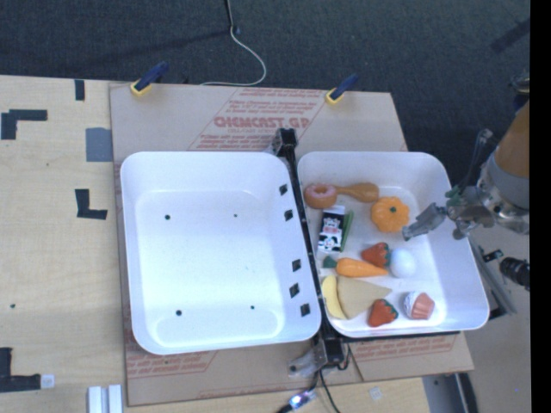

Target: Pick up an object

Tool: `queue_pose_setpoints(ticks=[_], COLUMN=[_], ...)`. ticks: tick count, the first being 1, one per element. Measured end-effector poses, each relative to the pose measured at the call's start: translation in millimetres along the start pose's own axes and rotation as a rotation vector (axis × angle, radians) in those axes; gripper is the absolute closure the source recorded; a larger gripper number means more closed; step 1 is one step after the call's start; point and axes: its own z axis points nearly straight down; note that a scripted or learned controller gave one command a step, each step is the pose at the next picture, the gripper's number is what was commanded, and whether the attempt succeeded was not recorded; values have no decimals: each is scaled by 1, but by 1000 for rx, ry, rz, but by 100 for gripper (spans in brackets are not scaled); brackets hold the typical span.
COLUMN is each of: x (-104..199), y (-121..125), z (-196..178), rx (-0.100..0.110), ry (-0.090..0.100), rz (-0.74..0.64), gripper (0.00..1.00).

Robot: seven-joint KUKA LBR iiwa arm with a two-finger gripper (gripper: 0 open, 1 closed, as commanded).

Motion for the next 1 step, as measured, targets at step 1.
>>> queue_pose_setpoints(ticks=[1], x=[53], y=[41], z=[120], rx=[7], ry=[4], rz=[-5], gripper=[0])
